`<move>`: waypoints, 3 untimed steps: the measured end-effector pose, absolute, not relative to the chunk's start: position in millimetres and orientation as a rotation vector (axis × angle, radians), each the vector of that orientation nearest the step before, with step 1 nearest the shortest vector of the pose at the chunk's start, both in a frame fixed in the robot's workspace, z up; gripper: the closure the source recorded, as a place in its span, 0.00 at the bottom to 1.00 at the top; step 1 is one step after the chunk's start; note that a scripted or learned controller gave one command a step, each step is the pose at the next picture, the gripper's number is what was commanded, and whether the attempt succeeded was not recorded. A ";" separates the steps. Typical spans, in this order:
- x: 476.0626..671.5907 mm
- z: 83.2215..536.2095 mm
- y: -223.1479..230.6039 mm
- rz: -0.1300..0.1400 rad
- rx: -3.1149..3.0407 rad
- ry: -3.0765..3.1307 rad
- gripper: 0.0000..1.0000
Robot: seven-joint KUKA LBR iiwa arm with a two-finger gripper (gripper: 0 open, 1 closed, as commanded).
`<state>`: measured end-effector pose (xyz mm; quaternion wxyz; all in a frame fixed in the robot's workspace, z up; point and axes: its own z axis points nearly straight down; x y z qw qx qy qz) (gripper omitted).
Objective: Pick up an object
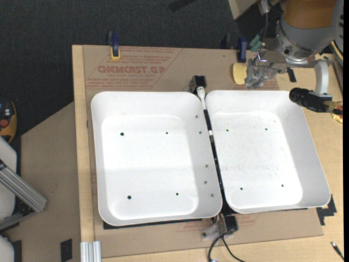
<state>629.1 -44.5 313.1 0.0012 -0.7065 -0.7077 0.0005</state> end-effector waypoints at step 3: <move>569.4 361.7 -32.0 -0.005 -2.225 -2.223 1.00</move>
